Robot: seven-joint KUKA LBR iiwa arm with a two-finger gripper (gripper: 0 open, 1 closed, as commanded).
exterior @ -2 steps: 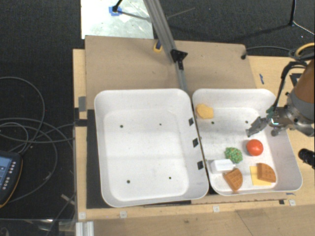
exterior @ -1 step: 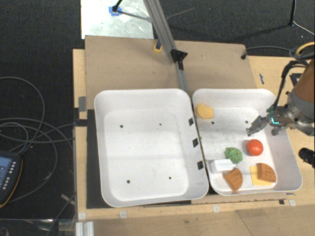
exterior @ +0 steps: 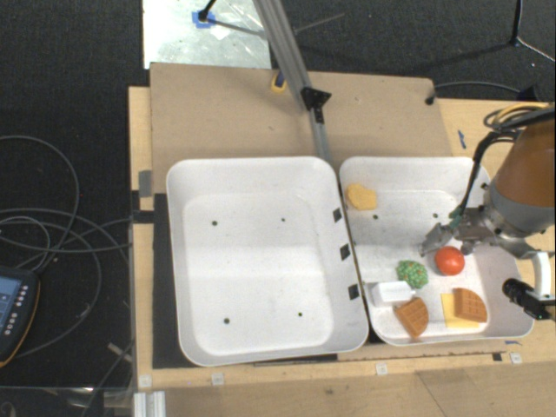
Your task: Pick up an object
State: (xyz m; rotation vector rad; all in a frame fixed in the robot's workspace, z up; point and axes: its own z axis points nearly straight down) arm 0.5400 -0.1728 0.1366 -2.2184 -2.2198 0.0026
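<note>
The right bin [exterior: 408, 176] holds several small objects. A red ball-like tomato [exterior: 449, 261] lies right of centre. A green knobbly piece [exterior: 413, 274] sits just left of it, and a white block [exterior: 393, 292] lies below that. An orange-brown wedge [exterior: 413, 316] and a yellow slab with a brown waffle piece on top [exterior: 465, 307] rest along the near wall. A yellow lump [exterior: 361, 198] lies in the far left corner. My gripper [exterior: 452, 237] hangs low just beyond the tomato, touching or nearly touching its far side.
The left bin [exterior: 187, 181] stands beside the right one, with black clips [exterior: 345, 252] along their shared wall. A grey pole [exterior: 287, 42] slants in from the top. The arm's orange band [exterior: 530, 176] overhangs the right bin's right side.
</note>
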